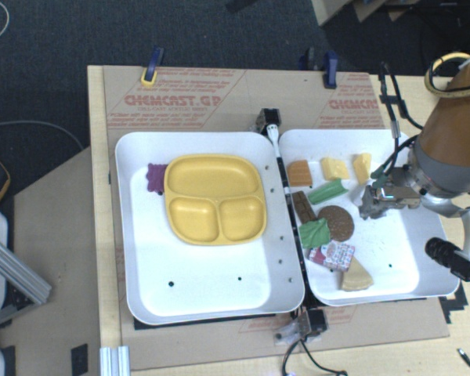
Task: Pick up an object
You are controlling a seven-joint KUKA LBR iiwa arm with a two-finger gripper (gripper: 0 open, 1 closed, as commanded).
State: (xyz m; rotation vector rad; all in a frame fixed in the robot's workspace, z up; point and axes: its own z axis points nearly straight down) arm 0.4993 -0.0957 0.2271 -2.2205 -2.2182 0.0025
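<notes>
Hovering above right bin (423, 284), gripper (374, 202) just right of brown disc (338, 222), finger state impossible to tell, targeting loose food pieces clustered near green block (327, 191) for picking.

Bench (219, 100): flat top covered with brown printed sheet, red lettering along the far side. Left white bin (211, 288): lies directly on the sheet. Right white bin (407, 269): directly on the sheet, touching the left white bin along its right rim. Yellow clamp (150, 69) and blue clamp (330, 69): on the bench's far edge, beyond the left white bin.
</notes>
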